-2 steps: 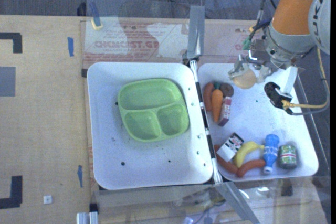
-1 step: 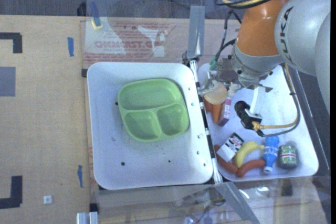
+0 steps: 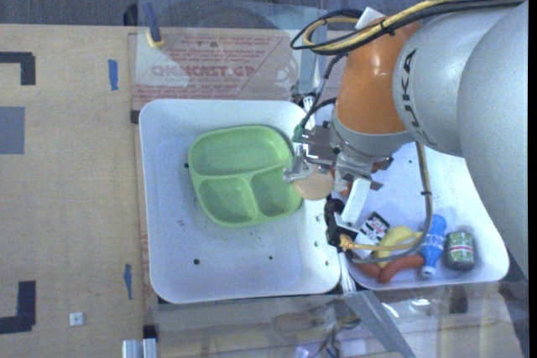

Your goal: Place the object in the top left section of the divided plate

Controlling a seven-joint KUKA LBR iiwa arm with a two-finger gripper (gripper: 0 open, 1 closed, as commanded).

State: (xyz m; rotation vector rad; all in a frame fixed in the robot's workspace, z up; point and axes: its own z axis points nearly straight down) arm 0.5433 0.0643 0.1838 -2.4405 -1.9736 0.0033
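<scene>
The green divided plate [image 3: 239,153] lies in the left bin [image 3: 168,205], with one long section at the top and two small ones below. My gripper [image 3: 300,166] hangs at the plate's right rim, over the wall between the two bins. It is shut on a tan round object [image 3: 314,185], which sits just below and right of the metal fingers and is partly hidden by the wrist. The object is above the plate's right edge, outside the top left section.
The right bin [image 3: 482,205] holds a yellow banana-like piece [image 3: 394,241], a red sausage [image 3: 401,267], a blue bottle [image 3: 432,244], a green can [image 3: 460,250] and a small printed card [image 3: 375,224]. The big grey arm [image 3: 470,80] covers most of that bin.
</scene>
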